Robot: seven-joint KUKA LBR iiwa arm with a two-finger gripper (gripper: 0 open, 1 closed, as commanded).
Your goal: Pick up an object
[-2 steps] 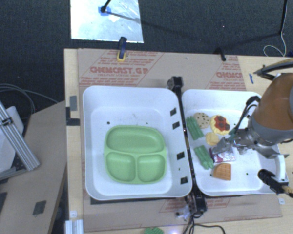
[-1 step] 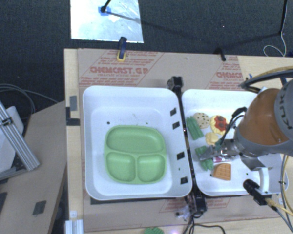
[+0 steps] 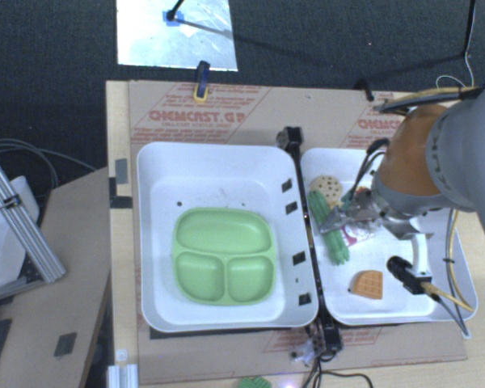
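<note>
Pincer: the pincer [image 3: 343, 217] is low in the right bin [image 3: 461, 285], at the green toy [image 3: 330, 229] that lies lengthwise near the bin's left wall. From where I stand I cannot tell how wide it is or whether it has hold of anything; the wrist and its cables crowd the tip.

Task's thing: the green toy, a long ridged piece that could be a pea pod or a cucumber, is the likeliest pick. Just above it is a round cookie [image 3: 326, 187]. A waffle piece [image 3: 368, 284] sits apart toward the bin's near edge. Something small and pinkish [image 3: 357, 234] shows just beside the tip, too hidden to name.

Left bin: the left bin [image 3: 158, 208] carries a pale green divided plate [image 3: 223, 254], well clear of the arm [image 3: 436, 164].

What could go wrong: I'd judge the toy's rounded, ridged body may roll or slip out if it is caught off-centre. A closing grip could also nudge the cookie or drag the pinkish item along.

Edges and room: the divider between the bins [image 3: 304, 217] is close on the toy's left, so there is little room on that side. The right bin's middle and right side look open for a lift and retreat.

Tabletop: the cardboard-lined tabletop [image 3: 226, 115] frames both bins.
</note>
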